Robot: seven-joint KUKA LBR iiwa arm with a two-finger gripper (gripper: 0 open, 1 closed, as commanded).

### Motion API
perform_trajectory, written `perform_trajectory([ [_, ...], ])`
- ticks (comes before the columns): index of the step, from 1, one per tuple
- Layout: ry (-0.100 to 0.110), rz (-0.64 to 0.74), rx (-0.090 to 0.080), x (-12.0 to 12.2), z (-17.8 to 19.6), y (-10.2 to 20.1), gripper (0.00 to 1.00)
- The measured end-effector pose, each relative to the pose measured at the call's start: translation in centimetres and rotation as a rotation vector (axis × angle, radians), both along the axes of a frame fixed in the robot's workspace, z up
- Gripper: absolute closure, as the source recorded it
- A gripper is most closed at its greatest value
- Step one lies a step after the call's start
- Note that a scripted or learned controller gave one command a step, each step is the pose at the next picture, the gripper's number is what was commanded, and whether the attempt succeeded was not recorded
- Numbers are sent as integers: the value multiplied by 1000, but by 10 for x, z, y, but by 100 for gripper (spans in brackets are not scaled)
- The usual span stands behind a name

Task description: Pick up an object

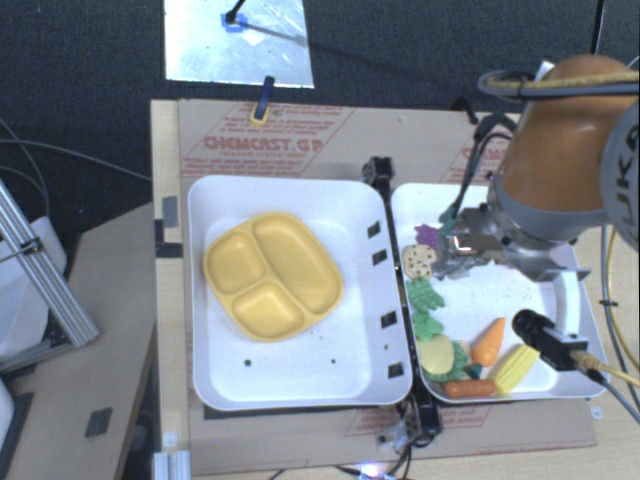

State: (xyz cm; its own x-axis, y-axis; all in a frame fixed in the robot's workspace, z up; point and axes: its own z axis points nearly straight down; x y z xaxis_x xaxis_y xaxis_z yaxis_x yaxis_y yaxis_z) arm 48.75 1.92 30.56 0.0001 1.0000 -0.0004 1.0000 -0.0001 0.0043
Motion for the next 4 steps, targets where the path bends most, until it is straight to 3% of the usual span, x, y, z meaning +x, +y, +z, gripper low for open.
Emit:
perform_trajectory([
  [1,6,-4,-1,-1,-49,-44,100],
  [2,8,5,1,3,-100,-19,100],
  [4,-1,6,2,0,-3,30,100],
])
